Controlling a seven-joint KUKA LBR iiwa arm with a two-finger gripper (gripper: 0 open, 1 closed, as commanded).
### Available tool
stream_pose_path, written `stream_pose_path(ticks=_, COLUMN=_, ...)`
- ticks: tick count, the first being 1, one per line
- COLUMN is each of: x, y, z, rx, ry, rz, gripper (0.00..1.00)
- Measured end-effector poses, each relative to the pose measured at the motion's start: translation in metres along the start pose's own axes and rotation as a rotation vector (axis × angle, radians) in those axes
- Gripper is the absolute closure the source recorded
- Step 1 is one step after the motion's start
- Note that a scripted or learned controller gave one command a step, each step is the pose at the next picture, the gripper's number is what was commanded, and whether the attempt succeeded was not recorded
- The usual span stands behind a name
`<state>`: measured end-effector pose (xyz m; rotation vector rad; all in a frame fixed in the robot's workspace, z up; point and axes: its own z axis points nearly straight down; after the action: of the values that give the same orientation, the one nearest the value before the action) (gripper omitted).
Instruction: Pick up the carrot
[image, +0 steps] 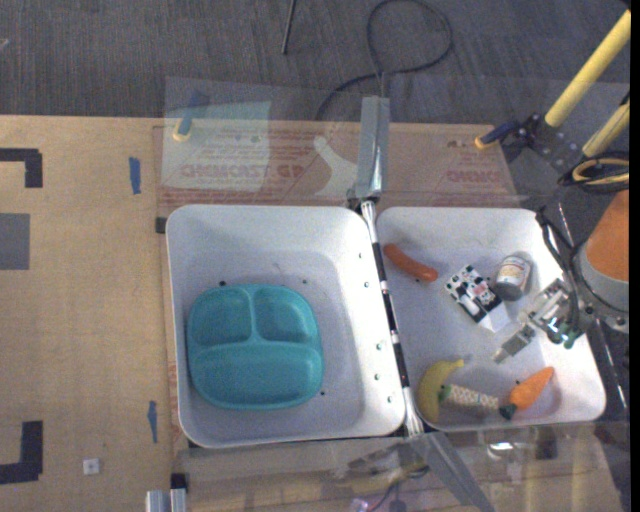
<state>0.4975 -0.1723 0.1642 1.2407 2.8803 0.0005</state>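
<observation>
The carrot (533, 387) lies in the near right corner of the right bin (440, 225), its orange body slanting toward the bin's right wall and its green end pointing left, close to a speckled stick-shaped toy (470, 398) that runs on to a banana (436, 385). The gripper (530, 328) hangs just beyond the carrot on its far side, above the bin floor, with its fingers spread and nothing between them. Further off in the same bin sit an orange sausage-like piece (411, 262), a black-and-white patterned block (473, 291) and a small can (512, 274); the left bin (200, 235) holds a teal divided plate (255, 346). The main risk, as I judge it, is the corner: the carrot sits so near the bin's right and near walls that a finger coming down may strike the rim or slide the carrot against the wall instead of closing round it. The speckled toy seems to touch the carrot's green end, though the view is too coarse to be sure, so a low grasp might catch both.
</observation>
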Motion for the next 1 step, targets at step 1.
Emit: stream_pose_path(ticks=1, x=0.0015, y=-0.0047, z=-0.0400, rx=-0.001, ry=-0.001, rz=-0.126, gripper=0.00)
